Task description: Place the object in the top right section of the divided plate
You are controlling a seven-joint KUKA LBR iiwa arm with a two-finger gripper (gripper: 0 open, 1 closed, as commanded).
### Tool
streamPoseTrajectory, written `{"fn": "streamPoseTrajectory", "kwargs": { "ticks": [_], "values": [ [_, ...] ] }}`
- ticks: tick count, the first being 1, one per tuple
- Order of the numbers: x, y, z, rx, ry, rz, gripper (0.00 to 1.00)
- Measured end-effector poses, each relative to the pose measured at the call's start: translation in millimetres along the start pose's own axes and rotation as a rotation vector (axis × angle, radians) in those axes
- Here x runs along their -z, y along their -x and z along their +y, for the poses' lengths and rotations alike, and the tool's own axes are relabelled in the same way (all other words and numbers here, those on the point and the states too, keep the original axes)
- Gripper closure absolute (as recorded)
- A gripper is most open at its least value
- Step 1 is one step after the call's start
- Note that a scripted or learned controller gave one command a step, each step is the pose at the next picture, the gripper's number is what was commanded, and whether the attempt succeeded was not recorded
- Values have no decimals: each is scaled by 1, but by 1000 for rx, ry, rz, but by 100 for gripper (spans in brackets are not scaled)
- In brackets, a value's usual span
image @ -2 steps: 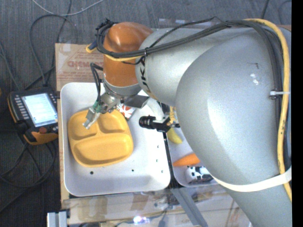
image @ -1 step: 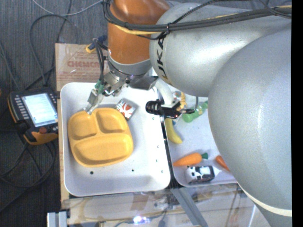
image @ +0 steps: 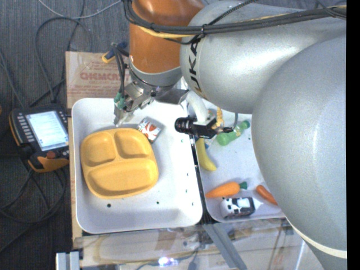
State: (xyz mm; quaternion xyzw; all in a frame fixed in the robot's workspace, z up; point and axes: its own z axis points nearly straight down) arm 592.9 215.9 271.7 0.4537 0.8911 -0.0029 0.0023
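Two shallow white bins are seen side by side from above, and a large grey arm (image: 270, 89) with an orange band reaches in from the right, covering much of the picture. In the left bin (image: 84, 212) a yellow divided plate (image: 118, 163) is laid flat, with two smaller sections along its upper edge and one long section below. A small red and white packet (image: 149, 129) is lying on the bin floor, just beside the plate's upper right corner and outside its rim. The gripper (image: 120, 117) is lowered over the upper edge of the left bin, with its fingers (image: 119, 112) pointing down near the plate's upper rim, to the left of the packet. The packet is set apart from the fingertips, and nothing is seen between them; whether they are spread or closed cannot be told from this angle.

In the right bin (image: 225, 173) a yellow banana (image: 206, 157) is placed near the dividing wall, with a green item (image: 230, 135) above it, two orange carrots (image: 224, 190) lower down, and a small black and white object (image: 239, 206) at the bottom edge. A handheld screen (image: 44, 129) is resting to the left of the bench.
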Motion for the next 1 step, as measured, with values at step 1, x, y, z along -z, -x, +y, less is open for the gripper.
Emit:
{"fn": "streamPoseTrajectory", "kwargs": {
  "ticks": [1],
  "values": [
    [-46, 30, 58, 321, 4, 2, 100]
  ]
}}
